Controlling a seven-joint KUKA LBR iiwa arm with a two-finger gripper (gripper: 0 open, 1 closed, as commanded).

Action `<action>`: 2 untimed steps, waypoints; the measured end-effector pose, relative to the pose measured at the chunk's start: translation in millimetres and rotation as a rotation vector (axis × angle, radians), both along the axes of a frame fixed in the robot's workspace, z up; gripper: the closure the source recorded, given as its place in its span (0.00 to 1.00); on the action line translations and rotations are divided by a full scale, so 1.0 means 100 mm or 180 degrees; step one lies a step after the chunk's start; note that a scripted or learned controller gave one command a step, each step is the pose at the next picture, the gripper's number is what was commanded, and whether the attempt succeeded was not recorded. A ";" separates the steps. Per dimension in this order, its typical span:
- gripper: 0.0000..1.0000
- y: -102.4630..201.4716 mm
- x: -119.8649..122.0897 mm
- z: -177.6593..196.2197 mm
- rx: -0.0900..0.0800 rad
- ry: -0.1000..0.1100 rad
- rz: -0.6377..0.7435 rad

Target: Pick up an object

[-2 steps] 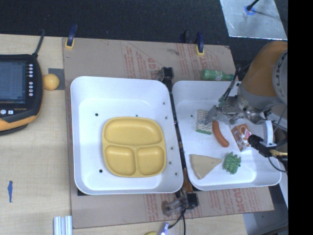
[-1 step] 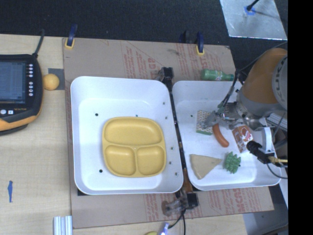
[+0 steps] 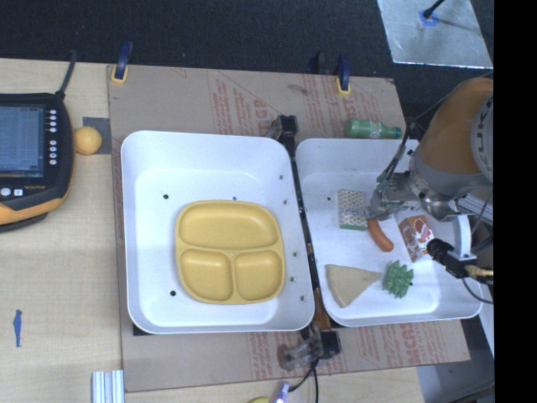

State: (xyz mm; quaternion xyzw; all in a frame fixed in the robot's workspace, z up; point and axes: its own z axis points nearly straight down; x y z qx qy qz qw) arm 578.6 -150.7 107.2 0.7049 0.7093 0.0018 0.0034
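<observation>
Cardboard-covered bench (image 3: 218, 99), two white bins; left bin (image 3: 143, 225) holds yellow tray (image 3: 228, 250). Right bin (image 3: 323, 225): gripper (image 3: 379, 211) low over sausage (image 3: 380, 235), apparently touching; patterned card (image 3: 352, 208), wedge (image 3: 348, 282), green sprig (image 3: 398, 279) nearby

Light wood desk (image 3: 59, 284) carries a brown cardboard sheet (image 3: 210, 99), held at the far edge by blue clamps (image 3: 122, 61); two white bins sit side by side on it, left bin (image 3: 147, 225) and right bin (image 3: 323, 166) touching along the middle. Far of the right bin a green bottle (image 3: 372, 128) lies on its side on the cardboard. Left on the bare desk: a teach pendant (image 3: 29, 162), with a yellow ball (image 3: 87, 139) just right of it.
</observation>
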 end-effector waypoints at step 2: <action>0.00 0.06 -0.07 -0.11 -0.0006 -0.0002 -0.0012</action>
